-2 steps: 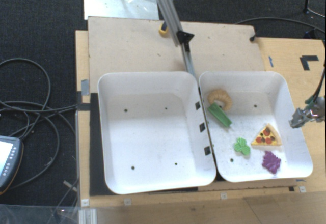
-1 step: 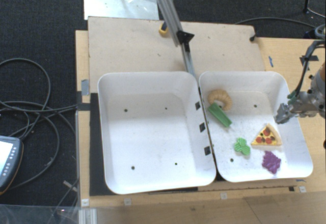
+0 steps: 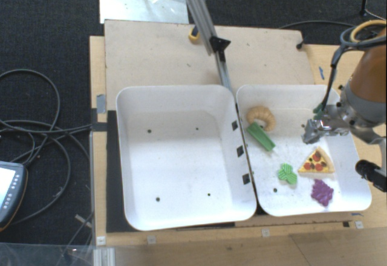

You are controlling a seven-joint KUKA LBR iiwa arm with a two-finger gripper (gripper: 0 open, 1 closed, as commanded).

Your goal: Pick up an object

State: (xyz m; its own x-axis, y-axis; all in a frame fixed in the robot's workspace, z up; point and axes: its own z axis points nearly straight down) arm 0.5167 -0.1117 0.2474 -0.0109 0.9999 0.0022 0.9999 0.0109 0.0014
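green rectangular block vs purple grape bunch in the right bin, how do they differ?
The green rectangular block is a long, smooth-sided bar lying at a slant; the purple grape bunch is short, lumpy and bumpy. The block lies near the divider, touching the tan croissant-shaped toy; the grapes sit apart at the near right corner. Both are small toys lying flat in the right white bin.

a metal pole (image 3: 199, 8) slants down across the pale bench board (image 3: 157, 53), black cables (image 3: 36, 132) coil over the dark carpet (image 3: 42, 17) at the left, and a handheld screen unit (image 3: 11, 189) lies at the left edge below them.
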